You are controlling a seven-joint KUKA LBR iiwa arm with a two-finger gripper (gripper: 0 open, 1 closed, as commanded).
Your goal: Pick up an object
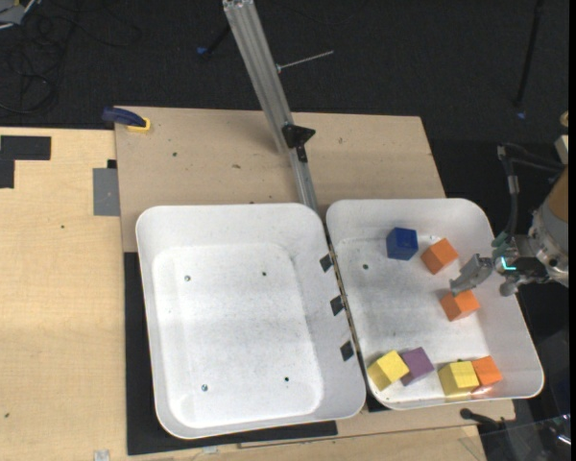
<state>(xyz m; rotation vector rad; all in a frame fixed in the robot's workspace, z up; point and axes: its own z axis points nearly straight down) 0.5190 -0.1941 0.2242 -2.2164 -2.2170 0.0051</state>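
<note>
While claw [482, 275] hangs w/ grip state unclear, orange cube [460, 304] sits just below.

Two shallow white bins sit side by side: the left bin [163, 248] and the right bin [384, 219]. The right bin contains seven small blocks: three orange [440, 254] [460, 304] [487, 371], two yellow [389, 367] [458, 377], one blue [401, 243], one purple [417, 363].

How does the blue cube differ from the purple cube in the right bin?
The blue cube lies near the far side of the right bin, with an orange cube close beside it; the purple cube lies near the front edge, touching a yellow cube. The blue one is darker. Both look like small blocks of similar size.
</note>
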